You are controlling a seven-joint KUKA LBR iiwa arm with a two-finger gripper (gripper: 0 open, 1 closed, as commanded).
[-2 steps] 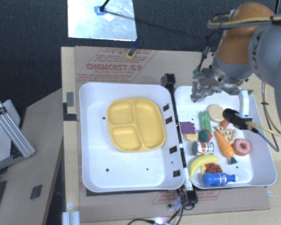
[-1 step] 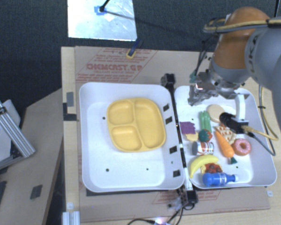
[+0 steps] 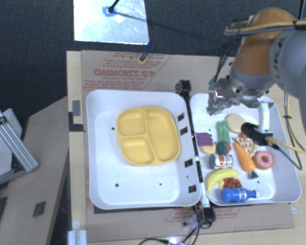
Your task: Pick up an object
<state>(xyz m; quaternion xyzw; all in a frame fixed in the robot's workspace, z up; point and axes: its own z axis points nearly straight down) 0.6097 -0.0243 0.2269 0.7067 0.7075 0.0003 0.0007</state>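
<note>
Approach step: my end effector (image 3: 217, 107) hovers over right white bin (image 3: 285, 188), finger state indiscernible; next, descend onto green plastic cucumber (image 3: 223, 131).

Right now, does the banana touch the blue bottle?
Touching. The camera view shows the banana lying right against the blue bottle in the right bin, with no gap between them.

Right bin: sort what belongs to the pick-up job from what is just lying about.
Job:
gripper
banana
carrot
doughnut
blue bottle
can
right bin

Lying about:
yellow tray
left bin
cardboard sheet
</note>
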